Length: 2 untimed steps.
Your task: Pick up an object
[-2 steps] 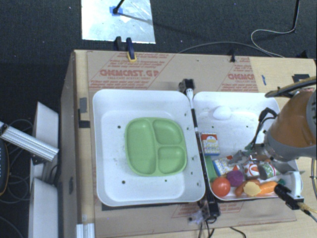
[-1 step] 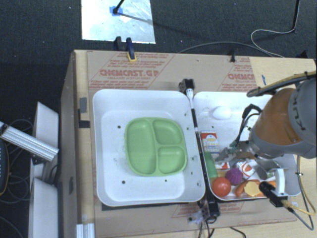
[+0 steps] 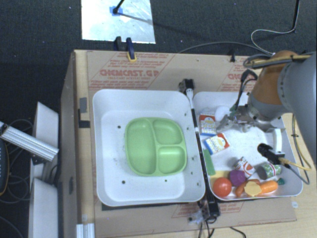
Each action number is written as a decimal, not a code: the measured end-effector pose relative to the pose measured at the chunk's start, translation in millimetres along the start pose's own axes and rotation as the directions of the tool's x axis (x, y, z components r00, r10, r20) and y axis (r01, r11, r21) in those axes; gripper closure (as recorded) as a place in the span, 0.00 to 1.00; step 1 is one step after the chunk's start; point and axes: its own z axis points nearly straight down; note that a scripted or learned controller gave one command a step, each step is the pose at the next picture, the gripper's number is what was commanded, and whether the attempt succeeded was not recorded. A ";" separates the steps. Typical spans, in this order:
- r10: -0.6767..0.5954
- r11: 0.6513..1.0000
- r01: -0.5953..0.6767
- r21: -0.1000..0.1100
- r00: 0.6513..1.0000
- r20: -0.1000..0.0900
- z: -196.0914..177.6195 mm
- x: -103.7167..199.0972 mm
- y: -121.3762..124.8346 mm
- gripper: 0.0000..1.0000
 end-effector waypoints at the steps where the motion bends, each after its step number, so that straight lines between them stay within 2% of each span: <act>1: -0.001 1.000 0.001 0.001 1.000 0.000 0.4 -14.6 62.9 0.00; 2: -0.002 1.000 0.002 -0.003 1.000 0.001 -159.1 -1.0 64.1 0.00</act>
